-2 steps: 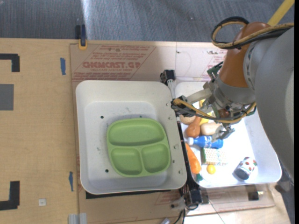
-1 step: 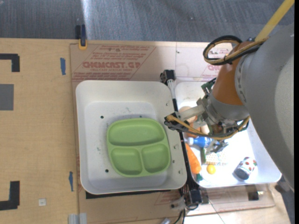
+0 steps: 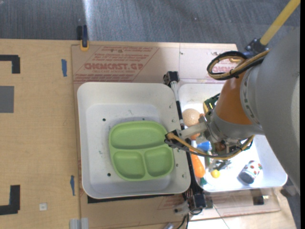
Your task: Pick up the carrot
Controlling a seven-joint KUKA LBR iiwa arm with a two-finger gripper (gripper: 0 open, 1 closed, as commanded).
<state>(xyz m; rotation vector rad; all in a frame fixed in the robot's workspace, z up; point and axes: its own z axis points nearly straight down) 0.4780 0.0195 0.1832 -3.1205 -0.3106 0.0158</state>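
Claw [image 3: 215, 162] sits mostly hidden under the wrist beside the carrot [image 3: 197, 166]; its spread is unclear.

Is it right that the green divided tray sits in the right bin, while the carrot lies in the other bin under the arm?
Not quite. The camera view shows the green divided tray in the left bin; the carrot lies in the right bin, under the arm.
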